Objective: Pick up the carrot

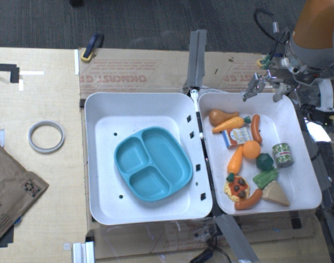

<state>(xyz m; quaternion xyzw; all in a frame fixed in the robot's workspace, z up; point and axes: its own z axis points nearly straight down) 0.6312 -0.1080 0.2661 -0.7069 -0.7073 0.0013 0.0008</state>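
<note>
- Carrot [235, 160] pickup had not begun: the gripper [264, 86] hung over the far rim of the right bin [304, 147], fingers spread apart with nothing between them.
- Taking the right bin as the landmark, the carrot lay near its middle, orange body slanted, green top toward the near side, well apart from the gripper.
- An orange ball [251, 149] sat touching or just beside the carrot's upper end, and a toy pizza slice [236, 188] lay just beside its green tip.
- A second carrot-like piece [228, 125] lay toward the bin's far left, beside a brown drumstick-shaped toy [220, 115]; which one was meant could not be told for sure.
- Risk, as I judged it: the crowding could make the fingers land on the ball or a sausage [257, 128] instead, or nudge the carrot aside, since it lay slanted and tapered.
- Left of the right bin, the other bin [96, 147] held a blue divided plate [153, 163].
</note>
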